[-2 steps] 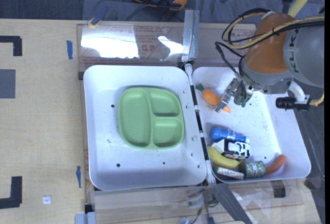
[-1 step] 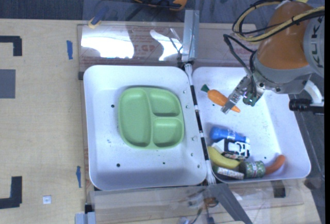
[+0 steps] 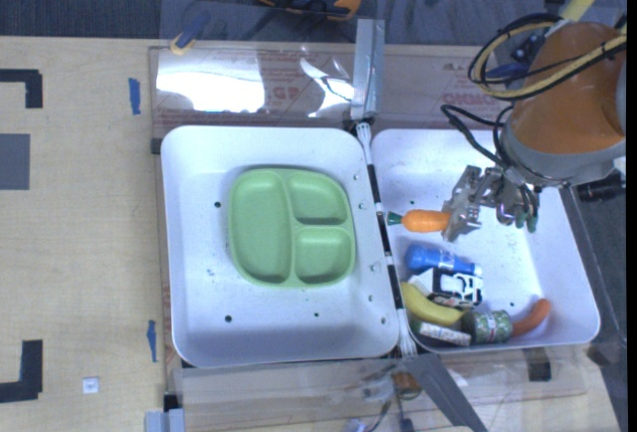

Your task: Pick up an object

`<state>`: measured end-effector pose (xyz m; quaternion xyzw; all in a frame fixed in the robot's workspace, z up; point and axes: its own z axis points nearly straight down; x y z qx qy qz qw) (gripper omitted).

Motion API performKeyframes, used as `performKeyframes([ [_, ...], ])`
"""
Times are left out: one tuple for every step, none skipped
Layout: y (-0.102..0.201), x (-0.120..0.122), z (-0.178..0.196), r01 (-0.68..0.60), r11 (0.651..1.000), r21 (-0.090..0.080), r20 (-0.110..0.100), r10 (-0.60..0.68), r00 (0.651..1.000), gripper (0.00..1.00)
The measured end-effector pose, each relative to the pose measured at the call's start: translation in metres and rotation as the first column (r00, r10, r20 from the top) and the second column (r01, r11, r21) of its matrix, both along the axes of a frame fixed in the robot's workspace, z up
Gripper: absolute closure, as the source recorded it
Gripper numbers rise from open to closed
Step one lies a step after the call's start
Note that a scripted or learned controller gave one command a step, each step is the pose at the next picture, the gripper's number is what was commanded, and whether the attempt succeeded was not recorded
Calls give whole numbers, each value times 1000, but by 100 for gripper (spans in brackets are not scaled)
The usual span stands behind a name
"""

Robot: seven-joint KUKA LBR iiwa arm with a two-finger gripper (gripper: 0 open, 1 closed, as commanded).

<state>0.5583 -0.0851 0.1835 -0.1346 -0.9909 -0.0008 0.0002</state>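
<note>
overhead, metal gripper (image 3: pixel 466 212) hangs beside tapered orange carrot (image 3: pixel 426 219), finger spacing unclear.

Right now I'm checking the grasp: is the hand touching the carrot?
Cannot tell. In the camera view the hand sits at the right end of the carrot, their outlines meeting, but the slant shows neither contact nor a gap plainly.

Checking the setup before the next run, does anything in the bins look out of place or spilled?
Nothing stands out. The green plate sits flat in the left bin; the toys, carrot and banana included, lie loose in the right bin.
</note>
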Motion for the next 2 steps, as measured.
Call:
performKeyframes([
  [11,-12,1,86,996,-8,2,-86,996,100],
  [23,33,0,461,887,-1,3,-461,887,100],
])
